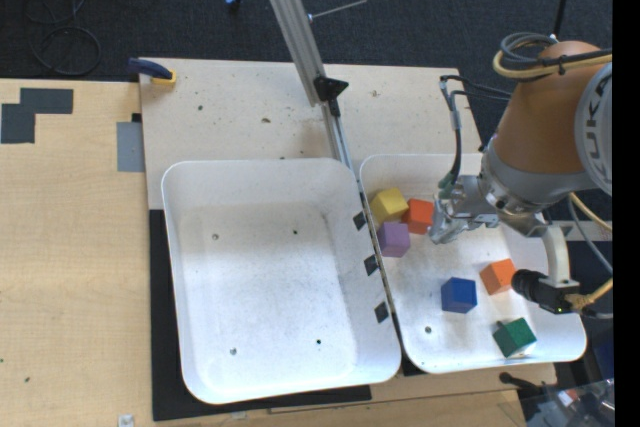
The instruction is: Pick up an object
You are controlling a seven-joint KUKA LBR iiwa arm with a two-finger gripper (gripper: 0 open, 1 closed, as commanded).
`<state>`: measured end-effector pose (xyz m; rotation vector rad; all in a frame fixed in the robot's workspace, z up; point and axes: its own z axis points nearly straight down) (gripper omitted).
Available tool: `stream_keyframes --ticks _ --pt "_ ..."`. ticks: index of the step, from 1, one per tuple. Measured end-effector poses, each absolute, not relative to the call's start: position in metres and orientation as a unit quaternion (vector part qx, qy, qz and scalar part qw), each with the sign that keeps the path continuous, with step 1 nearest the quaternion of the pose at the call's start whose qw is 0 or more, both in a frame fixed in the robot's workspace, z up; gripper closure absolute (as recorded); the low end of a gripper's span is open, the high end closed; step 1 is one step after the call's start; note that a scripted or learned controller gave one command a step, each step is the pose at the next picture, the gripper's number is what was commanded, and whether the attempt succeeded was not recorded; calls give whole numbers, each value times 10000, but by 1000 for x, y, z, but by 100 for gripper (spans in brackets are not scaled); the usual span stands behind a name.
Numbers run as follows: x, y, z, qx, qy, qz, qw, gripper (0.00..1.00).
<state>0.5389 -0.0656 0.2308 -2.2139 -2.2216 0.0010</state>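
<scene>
We see two shallow white bins side by side on the bench (pixel 250 105), their inner rims meeting along a line marked by small black clips. The left bin (pixel 200 190) offers a wide bare floor with plenty of room to move. The right bin (pixel 560 340) is tighter — the arm (pixel 545 130) comes in over its far right side and covers part of it.

All the blocks lie in the right bin. A yellow cube (pixel 389 205) sits close to the dividing rim, with a purple cube (pixel 395 238) just below it and an orange-red cube (pixel 420 214) just to its right; these three crowd together. A blue cube (pixel 459 295) lies alone near the middle of the floor, an orange cube (pixel 497 275) is a little to its right, and a green cube (pixel 514 336) sits near the bin's near edge, well apart from the cluster.

The claw (pixel 447 223) hangs low just beside the orange-red cube, on its right — we cannot tell how far its fingers are spread, nor whether they touch the cube. Nothing is visibly gripped.
</scene>
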Motion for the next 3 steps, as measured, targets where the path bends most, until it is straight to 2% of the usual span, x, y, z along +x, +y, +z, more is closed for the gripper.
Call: stream_keyframes --ticks 1,3 --pt "531 -11 220 -7056 -7086 8 27 100" --pt "527 92 237 -7055 -7087 8 18 100"
